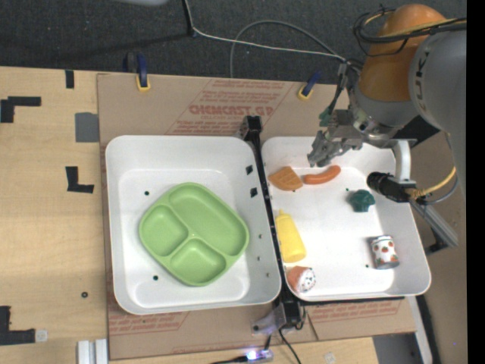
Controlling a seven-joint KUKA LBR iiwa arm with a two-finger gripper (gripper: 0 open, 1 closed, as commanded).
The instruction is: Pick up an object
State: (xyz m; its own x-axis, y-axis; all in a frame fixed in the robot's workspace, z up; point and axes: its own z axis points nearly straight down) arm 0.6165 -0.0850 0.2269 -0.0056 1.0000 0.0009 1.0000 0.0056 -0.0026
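- Fingers of the gripper [321, 155] are pointing down into the far part of the right bin [405, 279]; whether they are parted or closed cannot be told from this slant, and nothing is showing between them.
- Nearest the camera, one small rounded white-and-orange object [301, 279] is lying at the right bin's near left corner.
- One small white can with red markings [384, 251] is standing near the right bin's right wall, well apart from the rounded piece.
- One yellow bottle-shaped object [289, 236] is lying along the right bin's left wall, just beyond the white-and-orange piece.
- One green divided plate [194, 233], with three compartments, is sitting in the middle of the left bin [121, 158]; it is the single thing there.
- One dark green lumpy object [361, 199] is resting further back, toward the right side of the right bin.
- One orange wedge-shaped piece [286, 178] is lying near the left wall, beside one orange sausage-shaped object [322, 176].
- Just above the sausage's far end the gripper is hanging; whether it is touching cannot be told.
- Two white bins are sitting side by side, their inner walls touching.
- Two clamps, [142, 76] and [309, 88], are gripping the far edge of the cardboard sheet [220, 108].
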